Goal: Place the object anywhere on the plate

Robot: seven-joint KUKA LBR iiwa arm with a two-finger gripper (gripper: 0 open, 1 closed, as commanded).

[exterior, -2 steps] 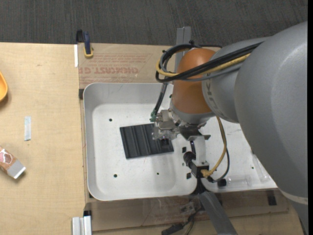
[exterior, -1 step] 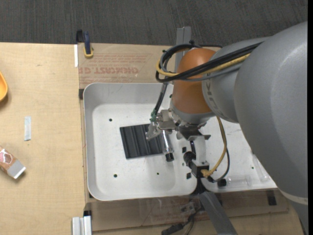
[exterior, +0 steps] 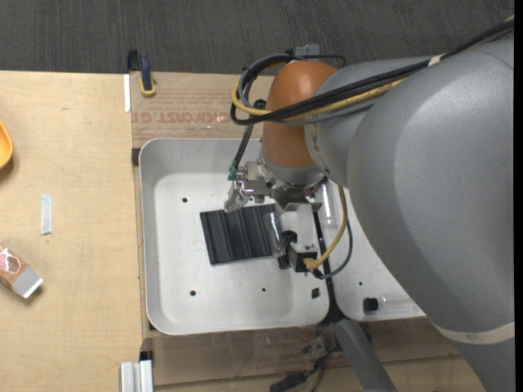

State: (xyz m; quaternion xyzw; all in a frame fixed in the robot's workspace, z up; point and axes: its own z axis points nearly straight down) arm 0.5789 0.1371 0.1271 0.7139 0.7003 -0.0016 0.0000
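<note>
squarely over the left bin, arm low above a dark ribbed slab

down in the left white bin (exterior: 163,300), a dark ribbed slab (exterior: 239,235), flat on the floor, slightly turned, long ribs running toward the far wall. near the bin's middle, well apart from the left wall and the near wall. right edge tucked beneath the arm's wrist hardware.

directly over that right edge, the gripper (exterior: 278,219), hanging from the orange band (exterior: 296,113) of the grey arm (exterior: 441,186). fingers buried under the wrist and its fittings, so cannot tell whether apart, together, or clamped on anything. cannot tell either whether touching the slab or only just above it.

looped around the orange band, yellow and black cables (exterior: 245,96), another strand trailing down past the wrist toward the wall between the bins.

further right, the second bin (exterior: 384,305), mostly covered by the arm's bulk, a small dark piece (exterior: 370,305) on its visible floor.

out on the wooden bench (exterior: 73,300) to the left: an orange thing (exterior: 4,145) cut off by the frame edge, a small pale strip (exterior: 46,215), and a brown-and-grey block (exterior: 18,273) lying tilted. at the far edge, a blue-and-orange clamp (exterior: 145,72) gripping the board.
</note>
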